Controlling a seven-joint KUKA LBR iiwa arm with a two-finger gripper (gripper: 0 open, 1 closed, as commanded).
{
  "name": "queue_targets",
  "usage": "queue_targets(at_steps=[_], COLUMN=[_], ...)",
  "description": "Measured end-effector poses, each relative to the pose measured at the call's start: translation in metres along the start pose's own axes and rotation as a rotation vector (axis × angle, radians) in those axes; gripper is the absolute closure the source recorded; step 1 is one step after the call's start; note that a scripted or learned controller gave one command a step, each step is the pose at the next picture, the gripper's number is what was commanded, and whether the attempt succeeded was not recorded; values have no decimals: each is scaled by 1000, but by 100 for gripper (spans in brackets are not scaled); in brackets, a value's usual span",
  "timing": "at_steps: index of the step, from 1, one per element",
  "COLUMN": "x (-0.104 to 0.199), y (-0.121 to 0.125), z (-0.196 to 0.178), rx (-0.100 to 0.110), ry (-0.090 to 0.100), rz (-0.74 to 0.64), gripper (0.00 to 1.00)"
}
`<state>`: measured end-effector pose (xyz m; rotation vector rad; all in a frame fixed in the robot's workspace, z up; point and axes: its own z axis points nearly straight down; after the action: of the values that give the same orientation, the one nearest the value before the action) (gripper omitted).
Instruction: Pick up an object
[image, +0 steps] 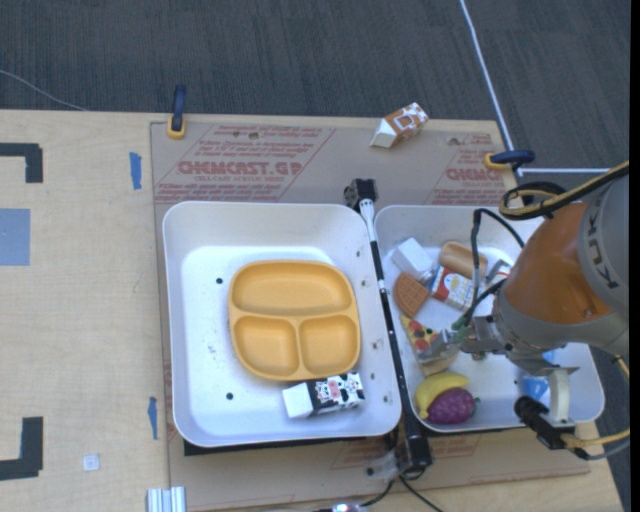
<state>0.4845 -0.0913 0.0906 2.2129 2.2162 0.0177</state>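
Gripper (452, 345) down in the right bin (590, 395) among piled toy food, just above the banana (437, 388) and grapes (453, 406); grip state cannot be told.

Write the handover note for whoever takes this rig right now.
Gripper: low over the right bin, buried in the toy pile; jaws hidden, so a grasp cannot be confirmed.
Right bin: waffle, white carton, banana and purple grapes near the front edge.
Left bin: yellow divided plate, with a cow-print carton at its front edge.
Done: arm brought over the pile.
Left: nothing visibly lifted yet; check the grasp, then raise an object.
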Motion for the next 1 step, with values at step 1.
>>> queue_targets(at_steps=[1], x=[-1], y=[0], z=[0], rx=[0], ry=[2], rz=[-2], gripper=[0])
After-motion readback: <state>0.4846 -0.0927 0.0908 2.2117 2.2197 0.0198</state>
